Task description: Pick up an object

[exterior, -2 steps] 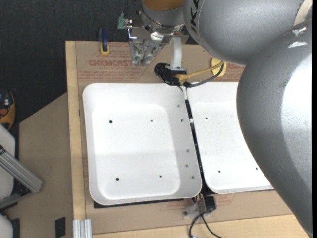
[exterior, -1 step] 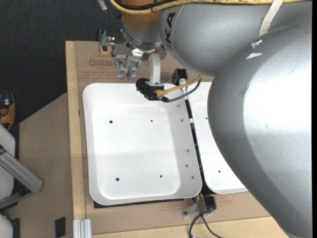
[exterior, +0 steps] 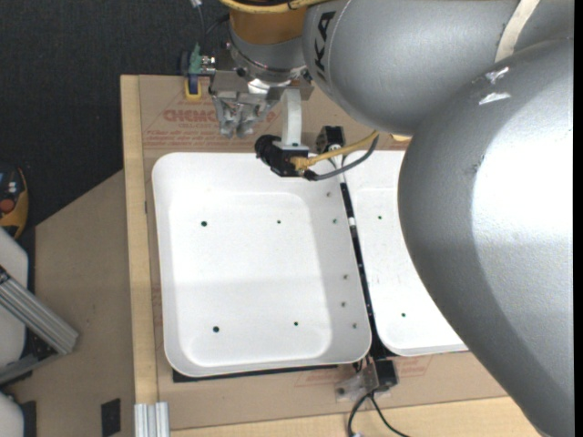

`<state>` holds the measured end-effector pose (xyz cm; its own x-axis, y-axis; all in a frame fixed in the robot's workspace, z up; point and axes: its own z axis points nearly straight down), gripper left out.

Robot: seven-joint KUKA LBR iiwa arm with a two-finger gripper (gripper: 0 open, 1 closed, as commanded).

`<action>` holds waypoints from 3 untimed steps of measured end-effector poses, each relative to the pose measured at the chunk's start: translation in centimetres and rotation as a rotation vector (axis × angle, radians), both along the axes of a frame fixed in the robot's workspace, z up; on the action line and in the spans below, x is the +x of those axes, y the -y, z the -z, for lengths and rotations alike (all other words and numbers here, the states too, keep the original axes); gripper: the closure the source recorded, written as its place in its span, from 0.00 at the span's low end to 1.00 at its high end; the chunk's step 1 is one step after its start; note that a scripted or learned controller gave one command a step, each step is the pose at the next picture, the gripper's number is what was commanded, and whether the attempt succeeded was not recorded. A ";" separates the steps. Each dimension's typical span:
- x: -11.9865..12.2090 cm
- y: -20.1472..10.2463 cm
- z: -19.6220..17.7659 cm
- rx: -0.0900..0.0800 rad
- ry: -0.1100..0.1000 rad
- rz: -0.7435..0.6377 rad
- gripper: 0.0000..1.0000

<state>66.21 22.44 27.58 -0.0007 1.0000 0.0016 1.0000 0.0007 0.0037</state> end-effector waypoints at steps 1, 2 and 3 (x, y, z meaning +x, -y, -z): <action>0.5 3.8 -4.9 -0.001 0.004 0.004 1.00; 0.2 0.0 5.1 -0.003 -0.015 -0.003 1.00; 0.5 18.9 -2.8 -0.007 0.005 0.016 1.00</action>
